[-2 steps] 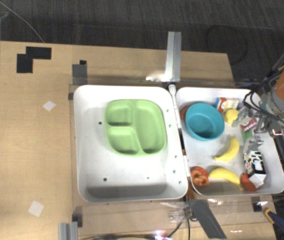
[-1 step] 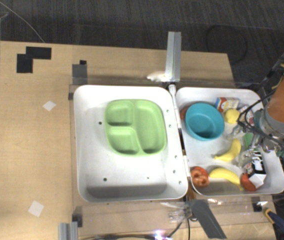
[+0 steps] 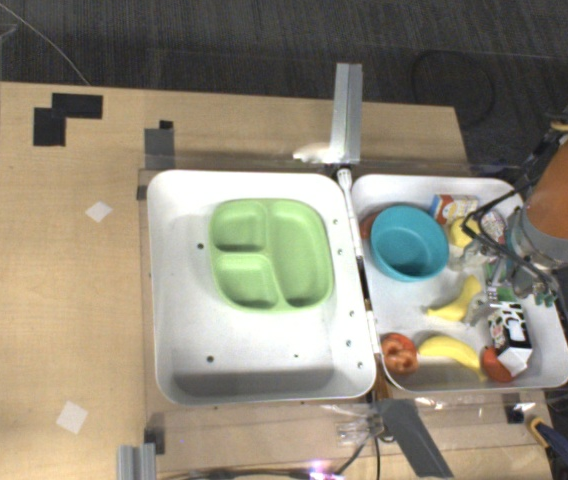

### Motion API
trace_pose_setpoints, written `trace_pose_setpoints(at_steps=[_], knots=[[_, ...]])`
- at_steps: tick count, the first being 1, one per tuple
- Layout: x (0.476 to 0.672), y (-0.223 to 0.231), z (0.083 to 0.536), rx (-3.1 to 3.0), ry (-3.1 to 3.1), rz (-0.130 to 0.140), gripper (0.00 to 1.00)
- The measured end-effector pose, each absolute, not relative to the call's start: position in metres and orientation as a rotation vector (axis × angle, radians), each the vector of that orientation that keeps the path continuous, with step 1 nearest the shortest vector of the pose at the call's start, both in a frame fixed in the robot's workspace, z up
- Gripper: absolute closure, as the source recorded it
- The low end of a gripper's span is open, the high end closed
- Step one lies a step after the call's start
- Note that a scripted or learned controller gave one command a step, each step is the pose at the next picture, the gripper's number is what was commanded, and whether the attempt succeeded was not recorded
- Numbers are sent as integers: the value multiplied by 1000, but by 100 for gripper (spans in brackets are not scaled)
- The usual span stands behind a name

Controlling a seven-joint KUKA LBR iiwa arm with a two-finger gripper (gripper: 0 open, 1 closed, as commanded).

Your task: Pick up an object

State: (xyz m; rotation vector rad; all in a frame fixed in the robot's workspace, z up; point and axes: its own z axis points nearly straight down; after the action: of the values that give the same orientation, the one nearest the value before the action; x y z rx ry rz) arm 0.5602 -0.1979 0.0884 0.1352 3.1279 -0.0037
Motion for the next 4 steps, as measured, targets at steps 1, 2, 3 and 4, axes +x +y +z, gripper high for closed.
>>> trace_pose_setpoints(at_steps=[1, 2, 3, 4], knots=[[574, -176, 88, 257, 3118, -4, 0], [592, -147, 89, 527, 3081, -36, 0], [608, -144, 88, 697, 3076, -38, 0], [605, -143, 88, 837, 3040, -47, 0]])
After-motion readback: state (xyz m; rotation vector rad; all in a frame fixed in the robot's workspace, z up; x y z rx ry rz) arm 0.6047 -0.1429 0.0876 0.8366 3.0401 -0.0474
